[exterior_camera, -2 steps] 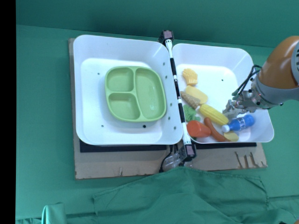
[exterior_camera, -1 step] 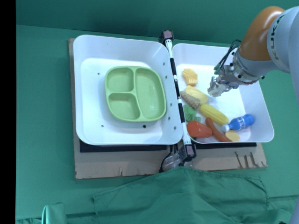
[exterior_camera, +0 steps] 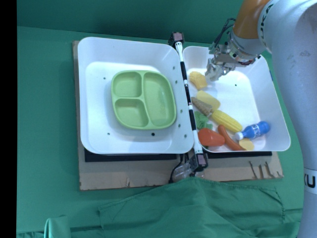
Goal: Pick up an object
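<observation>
1. A small yellow plastic toy food piece (exterior_camera: 197, 79) lies at the far left of the right white bin (exterior_camera: 265, 90).
2. The gripper (exterior_camera: 215, 73) hangs just right of it; whether its fingers are open or closed I cannot tell.
3. A green divided plate (exterior_camera: 143, 99) sits in the left white bin (exterior_camera: 99, 58).
</observation>
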`<action>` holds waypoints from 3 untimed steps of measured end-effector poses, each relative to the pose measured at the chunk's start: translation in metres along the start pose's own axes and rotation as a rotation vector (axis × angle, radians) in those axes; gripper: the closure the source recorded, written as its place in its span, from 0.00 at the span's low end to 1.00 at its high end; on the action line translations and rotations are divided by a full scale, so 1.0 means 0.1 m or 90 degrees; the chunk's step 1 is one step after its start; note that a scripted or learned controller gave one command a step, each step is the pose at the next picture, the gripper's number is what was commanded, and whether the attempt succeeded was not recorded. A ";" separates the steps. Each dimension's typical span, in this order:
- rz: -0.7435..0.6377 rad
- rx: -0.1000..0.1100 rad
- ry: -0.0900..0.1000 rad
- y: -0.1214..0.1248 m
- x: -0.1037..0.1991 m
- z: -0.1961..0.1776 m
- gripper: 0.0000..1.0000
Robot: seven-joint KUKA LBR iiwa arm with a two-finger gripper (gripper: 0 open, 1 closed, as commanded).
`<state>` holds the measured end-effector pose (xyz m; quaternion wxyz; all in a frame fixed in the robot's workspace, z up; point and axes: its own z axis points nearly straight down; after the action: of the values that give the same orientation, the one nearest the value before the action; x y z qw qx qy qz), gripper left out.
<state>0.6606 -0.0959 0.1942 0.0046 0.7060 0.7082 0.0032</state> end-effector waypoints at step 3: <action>0.009 0.010 0.001 -1.97 -0.49 -0.29 0.00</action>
<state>0.4632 -0.1452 0.2211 -0.0015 0.7108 0.7034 -0.0017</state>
